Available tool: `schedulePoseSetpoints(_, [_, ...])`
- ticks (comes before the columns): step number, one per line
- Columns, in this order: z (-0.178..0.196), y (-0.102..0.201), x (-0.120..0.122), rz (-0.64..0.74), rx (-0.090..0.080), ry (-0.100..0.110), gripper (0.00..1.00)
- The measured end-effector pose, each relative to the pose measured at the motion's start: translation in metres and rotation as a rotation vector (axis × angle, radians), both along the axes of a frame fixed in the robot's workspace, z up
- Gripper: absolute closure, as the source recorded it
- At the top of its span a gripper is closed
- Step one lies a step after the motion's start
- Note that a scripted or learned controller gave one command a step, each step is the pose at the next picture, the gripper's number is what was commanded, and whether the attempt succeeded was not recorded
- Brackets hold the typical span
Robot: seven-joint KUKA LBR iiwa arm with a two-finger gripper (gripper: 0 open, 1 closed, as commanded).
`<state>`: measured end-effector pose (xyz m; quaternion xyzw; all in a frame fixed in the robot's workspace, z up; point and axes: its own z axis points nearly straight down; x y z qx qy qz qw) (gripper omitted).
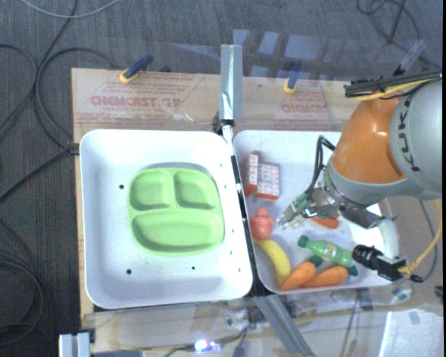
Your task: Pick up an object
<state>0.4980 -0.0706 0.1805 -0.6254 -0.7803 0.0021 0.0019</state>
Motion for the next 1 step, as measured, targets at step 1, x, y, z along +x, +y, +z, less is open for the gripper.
schedulePoseSetpoints(1, [0.0624,0.0274,0.0363,-0.151,-0.004,-0.001,1.0])
